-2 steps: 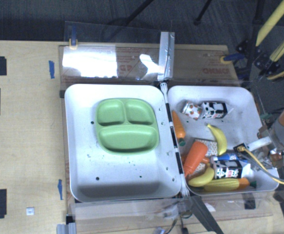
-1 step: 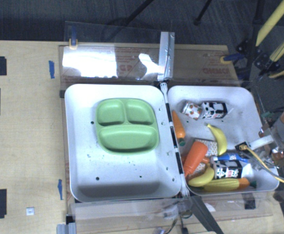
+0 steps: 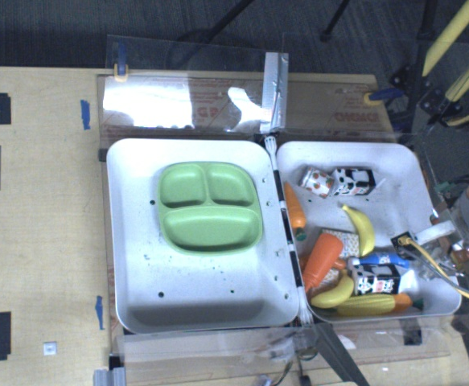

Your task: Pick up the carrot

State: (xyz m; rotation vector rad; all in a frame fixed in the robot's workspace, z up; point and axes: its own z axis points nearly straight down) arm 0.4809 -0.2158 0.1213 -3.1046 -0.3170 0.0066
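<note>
I see a green divided plate (image 3: 210,205) in a white bin (image 3: 129,240), an orange carrot (image 3: 322,257), yellow bananas (image 3: 362,229), and a black-and-white cow-patterned carton (image 3: 353,181).

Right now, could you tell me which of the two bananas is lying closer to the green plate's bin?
The lower banana, beside the big carrot near the bin divider; the other banana lies farther right.

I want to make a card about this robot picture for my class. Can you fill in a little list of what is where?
left bin: white, holds a green divided plate
right bin: white, holds the toys
carrot: big orange one in the middle of the right bin, tilted, lying by itself
other carrot: smaller, against the right bin's left wall
bananas: one above the milk carton, one below the big carrot
claw: at the right bin's right edge, away from the big carrot; open or shut unclear
</note>
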